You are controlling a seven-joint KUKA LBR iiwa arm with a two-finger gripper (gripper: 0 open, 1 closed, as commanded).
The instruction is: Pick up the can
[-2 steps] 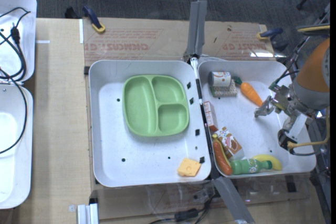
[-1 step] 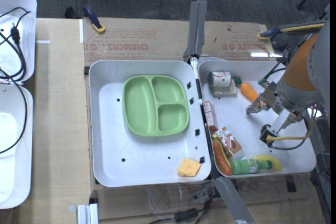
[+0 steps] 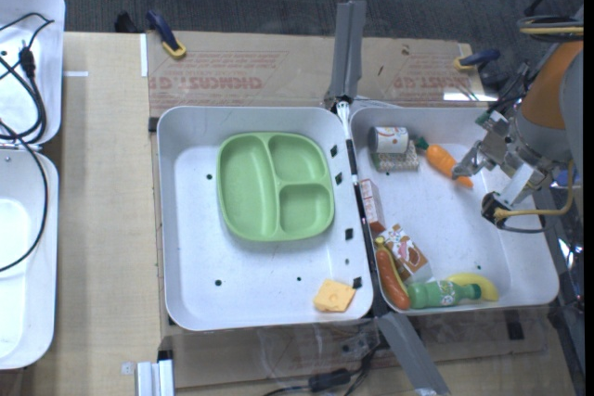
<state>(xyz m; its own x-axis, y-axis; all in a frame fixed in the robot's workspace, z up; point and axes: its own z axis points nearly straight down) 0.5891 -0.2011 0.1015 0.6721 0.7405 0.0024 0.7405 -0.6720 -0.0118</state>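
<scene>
The can (image 3: 390, 140) is small and white with a red label, and lies on its side in the far left corner of the right bin (image 3: 520, 292). It rests against a grey sponge (image 3: 399, 161). An orange carrot (image 3: 442, 159) lies just right of it. My gripper (image 3: 475, 164) hangs over the right bin's far right part, right beside the carrot's thick end and about a hand's width right of the can. The grey arm with its orange band (image 3: 548, 88) comes in from the right edge.
The left bin (image 3: 186, 218) holds a green divided plate (image 3: 277, 185) and a yellow cheese wedge (image 3: 334, 296). At the right bin's near side lie a hot dog (image 3: 392, 278), a green bottle (image 3: 438, 293), a banana (image 3: 478, 286) and a snack box (image 3: 405, 249).
</scene>
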